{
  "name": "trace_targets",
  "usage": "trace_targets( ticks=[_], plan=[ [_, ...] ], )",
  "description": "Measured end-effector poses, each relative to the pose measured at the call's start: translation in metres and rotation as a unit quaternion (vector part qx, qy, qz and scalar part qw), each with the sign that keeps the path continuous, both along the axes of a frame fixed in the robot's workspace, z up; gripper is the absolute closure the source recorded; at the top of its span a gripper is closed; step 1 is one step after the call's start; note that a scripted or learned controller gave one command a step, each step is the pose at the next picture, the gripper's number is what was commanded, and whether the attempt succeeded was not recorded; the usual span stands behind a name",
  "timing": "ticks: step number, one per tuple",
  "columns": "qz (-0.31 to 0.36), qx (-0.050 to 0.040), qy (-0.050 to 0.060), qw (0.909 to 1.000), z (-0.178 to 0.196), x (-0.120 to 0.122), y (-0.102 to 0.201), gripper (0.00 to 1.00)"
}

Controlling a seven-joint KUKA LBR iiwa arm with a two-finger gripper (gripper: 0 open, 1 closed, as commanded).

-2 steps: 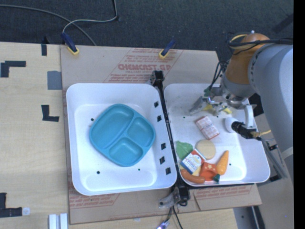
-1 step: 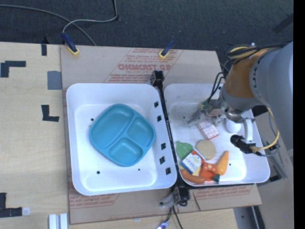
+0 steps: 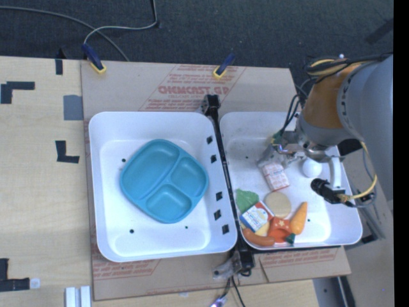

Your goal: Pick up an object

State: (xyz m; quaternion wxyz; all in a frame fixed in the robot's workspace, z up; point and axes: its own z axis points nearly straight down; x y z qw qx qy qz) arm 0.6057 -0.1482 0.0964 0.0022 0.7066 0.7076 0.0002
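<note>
Hovering at centre right of the frame, the claw (image 3: 279, 151) sits just above a small packet (image 3: 276, 176) in the right bin (image 3: 339, 235); its spread I cannot tell. Packet looks light, crinkly, slippery; pinch its edges

Blue divided plate (image 3: 165, 180) in left white bin (image 3: 102, 190), on cardboard sheet (image 3: 147, 87).

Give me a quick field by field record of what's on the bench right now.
left bin: holds a blue divided plate
right bin: toy foods heaped at the near end, including a carrot and a green leafy piece
gripper: low in the right bin, beside a pink-and-white packet
white ball: under the arm
</note>
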Motion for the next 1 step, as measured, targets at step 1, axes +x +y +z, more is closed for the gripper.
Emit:
trace_targets(
  ticks=[1],
  plan=[
    [0.001, 0.0018, 0.001, 1.0, 0.0884, 0.0176, 0.0819, 1.0]
  ],
)
